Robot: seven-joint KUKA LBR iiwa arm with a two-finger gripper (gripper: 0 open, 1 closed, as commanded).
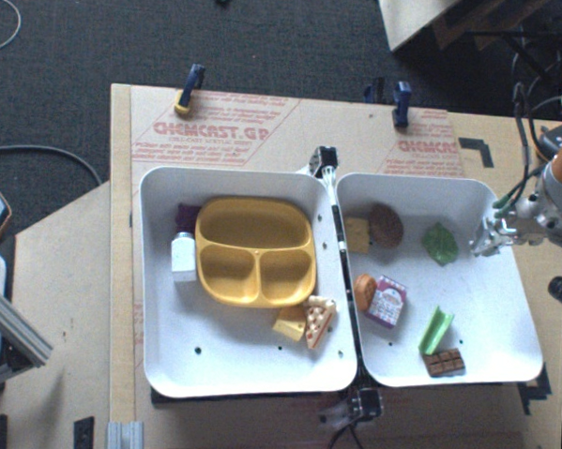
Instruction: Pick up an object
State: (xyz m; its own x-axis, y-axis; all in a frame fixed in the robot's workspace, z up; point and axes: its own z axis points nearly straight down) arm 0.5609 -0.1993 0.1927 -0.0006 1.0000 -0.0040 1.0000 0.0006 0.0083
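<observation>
Bins are sitting side by side on the bench, and the gripper (pixel 488 237) is hanging over the right bin (pixel 501 320), just inside its right wall near the far corner. Its metal tip is showing small and pale against the white floor, so I cannot tell how it is set, and nothing is visible in its hold. Closest to it, a green leaf-shaped piece (pixel 440 243) is lying flat, its long axis running from the far wall toward the near edge. Along the left wall a brown round piece (pixel 386 224) is resting beside a yellow block (pixel 357 234), with a pink carton (pixel 387 301) further toward the near edge. A green stick (pixel 435 330) is slanting toward the near right corner, touching a chocolate bar (pixel 444 363). In the left bin (pixel 157 259), a yellow divided plate (pixel 255 250) is filling the middle.
</observation>
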